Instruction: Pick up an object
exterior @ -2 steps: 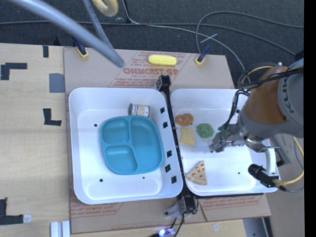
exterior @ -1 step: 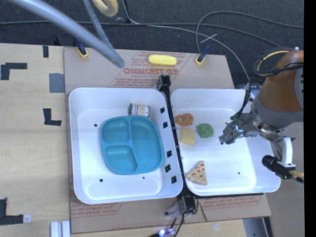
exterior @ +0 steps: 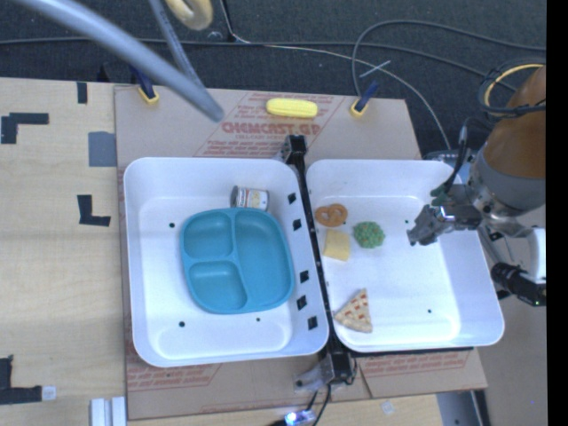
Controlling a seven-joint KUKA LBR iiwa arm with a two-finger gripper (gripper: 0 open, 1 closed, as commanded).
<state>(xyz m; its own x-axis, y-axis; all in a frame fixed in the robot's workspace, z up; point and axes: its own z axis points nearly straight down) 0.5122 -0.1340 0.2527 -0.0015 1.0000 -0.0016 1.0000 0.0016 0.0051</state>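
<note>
In the right bin (exterior: 461, 327) lie a green broccoli piece (exterior: 368, 233), a brown pretzel (exterior: 331, 214), a yellow cheese block (exterior: 337, 246) and a pizza slice (exterior: 356, 311). My gripper (exterior: 424, 227) hangs over the right part of this bin, to the right of the broccoli and apart from it. No object shows between its fingers. The left bin (exterior: 146, 327) holds a blue divided plate (exterior: 237, 260) and a small tin can (exterior: 249, 198) lying behind it.
A yellow banana-like item (exterior: 291, 107) lies on the cardboard behind the bins. Black clips (exterior: 306, 273) run along the divider between the bins. Cables (exterior: 399, 69) trail at the back right, and a grey pole (exterior: 106, 29) crosses the upper left.
</note>
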